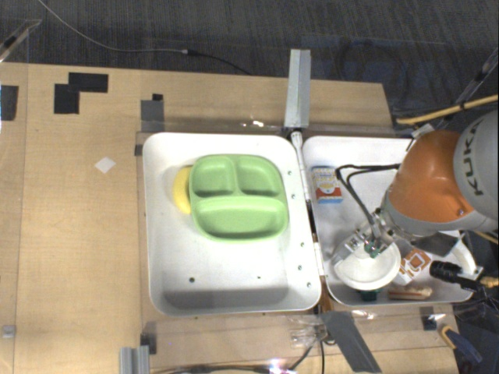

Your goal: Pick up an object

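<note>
My gripper [368,248] hangs low over the right bin [351,158], directly above a white bowl [364,271] near the bin's front edge. The gripper's metal parts overlap the bowl's upper rim, and I cannot make out how its fingers stand. A small white carton with a red and blue label [327,185] lies at the bin's back left. An orange-and-white packet [414,264] and a brown stick-like piece [408,293] lie just right of the bowl.
The left bin [226,287] holds a green divided plate [237,195] with a yellow object [181,190] tucked under its left side. The arm's orange band [433,181] covers the right bin's right half. A metal post [298,88] rises behind the bins.
</note>
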Controlling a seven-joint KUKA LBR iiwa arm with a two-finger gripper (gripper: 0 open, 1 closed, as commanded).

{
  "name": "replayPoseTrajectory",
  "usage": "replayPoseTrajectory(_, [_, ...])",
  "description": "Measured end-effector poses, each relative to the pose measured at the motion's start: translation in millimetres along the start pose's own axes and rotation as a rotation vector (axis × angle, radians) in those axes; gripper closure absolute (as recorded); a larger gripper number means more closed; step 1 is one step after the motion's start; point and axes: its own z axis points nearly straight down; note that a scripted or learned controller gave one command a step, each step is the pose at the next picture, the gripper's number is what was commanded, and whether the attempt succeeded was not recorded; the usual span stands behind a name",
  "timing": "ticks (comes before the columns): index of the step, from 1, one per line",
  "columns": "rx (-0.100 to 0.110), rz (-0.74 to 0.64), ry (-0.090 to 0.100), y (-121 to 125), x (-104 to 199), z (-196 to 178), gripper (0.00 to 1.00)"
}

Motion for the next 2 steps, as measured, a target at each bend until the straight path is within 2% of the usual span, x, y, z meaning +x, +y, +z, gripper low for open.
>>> replayPoseTrajectory(1, [0.005, 0.259, 0.005, 54, -54, 3, 0.0])
replayPoseTrajectory(2, [-0.002, 0.253, 0.001, 58, -55, -10, 1.0])
